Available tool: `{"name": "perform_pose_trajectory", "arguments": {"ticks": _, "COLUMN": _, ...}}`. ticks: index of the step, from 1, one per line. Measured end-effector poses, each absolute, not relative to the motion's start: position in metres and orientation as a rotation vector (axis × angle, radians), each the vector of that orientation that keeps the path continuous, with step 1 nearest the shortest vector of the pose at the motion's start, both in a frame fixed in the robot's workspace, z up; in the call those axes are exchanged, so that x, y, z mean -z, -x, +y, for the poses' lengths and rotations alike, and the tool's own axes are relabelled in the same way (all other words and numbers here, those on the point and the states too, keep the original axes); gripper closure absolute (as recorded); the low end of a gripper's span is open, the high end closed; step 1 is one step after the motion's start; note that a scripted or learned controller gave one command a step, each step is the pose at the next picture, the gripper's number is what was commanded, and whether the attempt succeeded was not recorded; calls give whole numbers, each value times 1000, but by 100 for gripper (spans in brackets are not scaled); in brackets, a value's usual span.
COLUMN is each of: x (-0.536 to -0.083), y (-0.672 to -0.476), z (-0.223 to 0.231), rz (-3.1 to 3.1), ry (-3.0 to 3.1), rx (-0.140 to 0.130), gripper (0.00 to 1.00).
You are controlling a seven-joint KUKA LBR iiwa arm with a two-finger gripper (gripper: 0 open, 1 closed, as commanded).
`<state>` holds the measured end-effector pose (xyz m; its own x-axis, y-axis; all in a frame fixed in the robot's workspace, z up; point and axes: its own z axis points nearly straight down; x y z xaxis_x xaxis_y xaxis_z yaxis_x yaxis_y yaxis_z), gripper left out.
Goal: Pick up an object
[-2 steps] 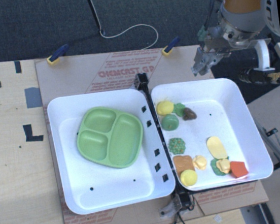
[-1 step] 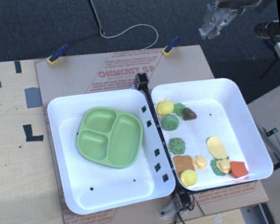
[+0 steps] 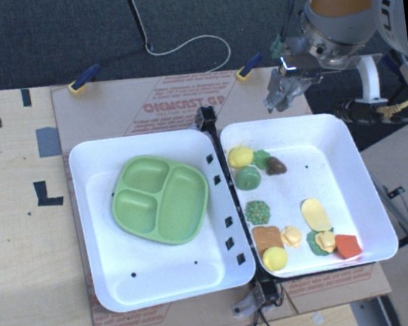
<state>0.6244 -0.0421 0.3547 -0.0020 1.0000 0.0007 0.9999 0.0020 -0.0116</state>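
The tool (image 3: 283,96) hangs above the tabletop (image 3: 13,184), at 12 o'clock from the right bin (image 3: 355,176); I cannot tell its state. Small food toys lie in this bin, a yellow ball (image 3: 240,156) at its 10 o'clock corner.

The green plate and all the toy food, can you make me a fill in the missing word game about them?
1. The green plastic plate with three compartments lies in the ______ shallow white bin.
2. The red block sits in the right white bin, in the corner nearest the ______ of the picture.
3. The two-finger gripper hangs over the ______ sheet, beyond the bins.
4. The plate has ______ food on it.

Missing words: left; bottom; cardboard; no
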Motion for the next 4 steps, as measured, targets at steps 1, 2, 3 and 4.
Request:
{"name": "perform_pose_trajectory", "arguments": {"ticks": 1, "x": -546, "y": -600, "z": 0, "rz": -2238, "ry": 2223, "rx": 23, "gripper": 100}}
{"name": "perform_pose_trajectory", "arguments": {"ticks": 2, "x": -439, "y": -548, "z": 49, "rz": -2221, "ry": 2209, "rx": -14, "gripper": 100}}
{"name": "perform_pose_trajectory", "arguments": {"ticks": 3, "x": -396, "y": -480, "z": 108, "rz": -2227, "ry": 2207, "rx": -9, "gripper": 100}}
{"name": "perform_pose_trajectory", "arguments": {"ticks": 4, "x": -457, "y": -484, "z": 69, "rz": -2222, "ry": 2226, "rx": 6, "gripper": 100}}
